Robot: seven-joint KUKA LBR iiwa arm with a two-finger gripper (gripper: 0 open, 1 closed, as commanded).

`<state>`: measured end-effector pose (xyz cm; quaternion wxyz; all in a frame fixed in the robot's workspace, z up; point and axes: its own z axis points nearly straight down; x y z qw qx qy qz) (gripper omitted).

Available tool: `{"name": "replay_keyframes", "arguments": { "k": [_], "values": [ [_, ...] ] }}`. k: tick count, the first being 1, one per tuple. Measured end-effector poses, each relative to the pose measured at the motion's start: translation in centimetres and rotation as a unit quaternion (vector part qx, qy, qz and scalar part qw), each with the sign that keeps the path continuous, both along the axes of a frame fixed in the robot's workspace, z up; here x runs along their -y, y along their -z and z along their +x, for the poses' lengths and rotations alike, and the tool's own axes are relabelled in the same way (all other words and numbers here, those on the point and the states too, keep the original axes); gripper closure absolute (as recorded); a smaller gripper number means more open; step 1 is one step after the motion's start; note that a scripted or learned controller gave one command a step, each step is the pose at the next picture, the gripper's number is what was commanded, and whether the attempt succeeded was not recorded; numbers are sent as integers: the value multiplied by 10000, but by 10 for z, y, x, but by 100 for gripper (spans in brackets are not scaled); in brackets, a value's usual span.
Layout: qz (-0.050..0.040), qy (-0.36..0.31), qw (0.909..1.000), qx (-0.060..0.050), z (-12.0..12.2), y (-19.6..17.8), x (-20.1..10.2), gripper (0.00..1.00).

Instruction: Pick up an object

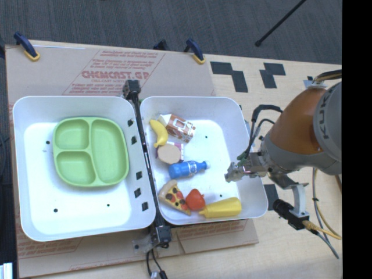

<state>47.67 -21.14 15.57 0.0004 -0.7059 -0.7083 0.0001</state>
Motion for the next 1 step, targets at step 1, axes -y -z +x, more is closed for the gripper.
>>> {"name": "replay_keyframes", "arguments": {
  "k": [1],
  "values": [
    [3,-9,10000,-3,56,-5,-1,100]
  ]
}}
